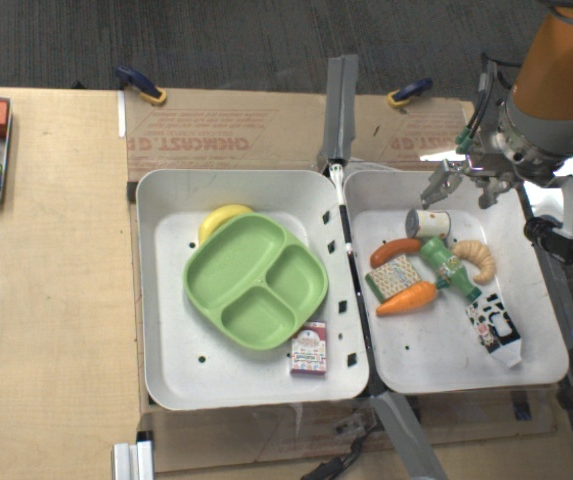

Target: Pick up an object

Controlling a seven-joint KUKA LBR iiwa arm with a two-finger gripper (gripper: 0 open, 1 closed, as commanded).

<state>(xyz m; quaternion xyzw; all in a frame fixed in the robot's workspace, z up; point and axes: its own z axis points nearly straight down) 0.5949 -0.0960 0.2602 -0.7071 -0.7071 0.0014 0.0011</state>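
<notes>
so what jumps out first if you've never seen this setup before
The big green divided plate in the left bin draws the eye first, with a yellow object peeking from behind it and a small box at its near edge. Next comes the cluster in the right bin: a carrot, a green bottle and a croissant, with the arm's tool above that bin's far edge.

Arm enters from upper right, orange band above the wrist in view, grey wrist section below it angled down and leftward. Gripper (463,185) hangs at the arm's lower-left end, fingers spread apart, nothing between them.
</notes>
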